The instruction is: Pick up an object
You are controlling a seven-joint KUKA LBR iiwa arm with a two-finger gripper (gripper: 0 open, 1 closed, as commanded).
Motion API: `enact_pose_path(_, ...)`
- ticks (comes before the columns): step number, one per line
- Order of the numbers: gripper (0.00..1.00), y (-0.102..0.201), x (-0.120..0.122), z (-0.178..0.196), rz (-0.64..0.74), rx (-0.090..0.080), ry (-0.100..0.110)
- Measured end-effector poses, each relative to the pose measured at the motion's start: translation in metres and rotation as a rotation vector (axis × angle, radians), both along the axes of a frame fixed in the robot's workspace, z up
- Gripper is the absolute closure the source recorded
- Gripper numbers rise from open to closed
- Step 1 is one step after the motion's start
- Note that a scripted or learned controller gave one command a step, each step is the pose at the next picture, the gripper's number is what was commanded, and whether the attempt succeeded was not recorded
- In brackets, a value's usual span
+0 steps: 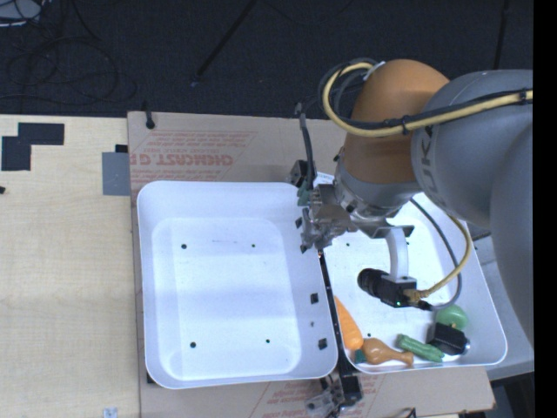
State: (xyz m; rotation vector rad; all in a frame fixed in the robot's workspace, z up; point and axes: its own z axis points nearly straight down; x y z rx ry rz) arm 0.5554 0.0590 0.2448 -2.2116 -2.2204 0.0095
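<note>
Camera view: the gripper [311,225] is seen at centre frame, over the right bin [487,316]; its opening cannot be told. An orange carrot [348,322] lies at lower right. The left bin [148,233] rests on cardboard [209,151].

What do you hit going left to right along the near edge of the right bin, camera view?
Orange carrot-shaped toy → tan gourd-shaped toy → green stick-shaped piece → black block with a green rounded piece just behind it. All lie in the right bin, below the arm.
</note>
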Motion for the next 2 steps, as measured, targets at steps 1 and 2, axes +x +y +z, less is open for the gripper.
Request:
enact_pose_path(1, 1.00, 0.068, 0.015, -0.098, 0.001, -0.001, -0.001)
enact_pose_path(2, 1.00, 0.108, 0.090, -0.161, -0.001, -0.001, -0.010)
